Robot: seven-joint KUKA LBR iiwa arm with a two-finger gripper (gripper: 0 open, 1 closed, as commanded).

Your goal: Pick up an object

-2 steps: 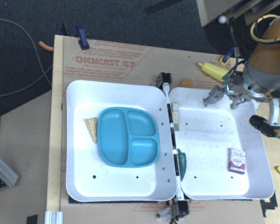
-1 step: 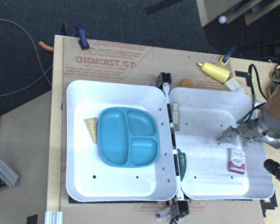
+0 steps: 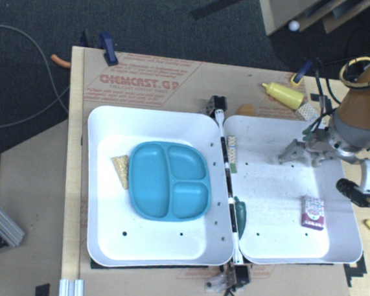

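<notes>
Layout I see from above: two bins side by side.

In the left shallow white bin (image 3: 98,233) a blue divided plastic tray (image 3: 169,180) lies, a tan cracker piece (image 3: 121,166) touching its left edge. In the right shallow white bin (image 3: 273,244), near the right wall, lies a small purple-and-white packet (image 3: 313,212).

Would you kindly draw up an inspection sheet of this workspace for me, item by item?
Surface: bench with printed board, bearing left bin and right bin side by side.
Job's things: blue divided tray in left bin, tan wafer at its left edge; small purple packet in right bin; green item on the seam between bins.
Clutter: yellow object and blue clamp on the bench behind the bins.
Grippers: claw low over right bin's rear, nothing seen between fingers.
Cables: black cable on floor at left; wires beside arm.
Surroundings: dark carpet.
</notes>
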